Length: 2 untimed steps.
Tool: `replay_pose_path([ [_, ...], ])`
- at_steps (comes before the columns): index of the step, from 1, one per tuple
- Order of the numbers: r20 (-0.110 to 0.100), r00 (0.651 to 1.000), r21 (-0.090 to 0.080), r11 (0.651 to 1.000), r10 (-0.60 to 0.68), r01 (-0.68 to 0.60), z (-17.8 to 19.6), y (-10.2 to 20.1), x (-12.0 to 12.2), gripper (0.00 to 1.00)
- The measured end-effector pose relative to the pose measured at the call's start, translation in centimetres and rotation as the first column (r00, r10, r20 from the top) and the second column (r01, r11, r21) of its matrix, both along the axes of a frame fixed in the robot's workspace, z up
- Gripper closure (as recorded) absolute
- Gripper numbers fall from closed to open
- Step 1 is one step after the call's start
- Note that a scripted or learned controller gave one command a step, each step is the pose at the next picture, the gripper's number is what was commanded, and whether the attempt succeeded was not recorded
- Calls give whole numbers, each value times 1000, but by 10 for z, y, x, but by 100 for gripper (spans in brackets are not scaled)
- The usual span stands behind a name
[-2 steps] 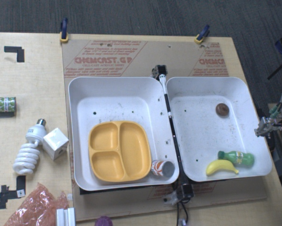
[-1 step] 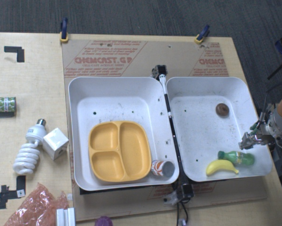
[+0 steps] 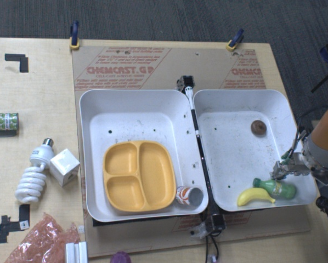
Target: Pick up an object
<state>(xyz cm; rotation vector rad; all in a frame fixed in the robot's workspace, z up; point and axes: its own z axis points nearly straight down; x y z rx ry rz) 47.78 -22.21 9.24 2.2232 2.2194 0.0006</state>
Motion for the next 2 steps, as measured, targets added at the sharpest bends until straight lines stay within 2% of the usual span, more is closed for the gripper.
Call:
replay_pose_path([
  [1, 3, 1000, -3, 1000, 4, -4, 137, -1, 1, 0],
  [2, 0, 1000, 0, 1000, 0, 0, 52, 0, 0, 0],
])
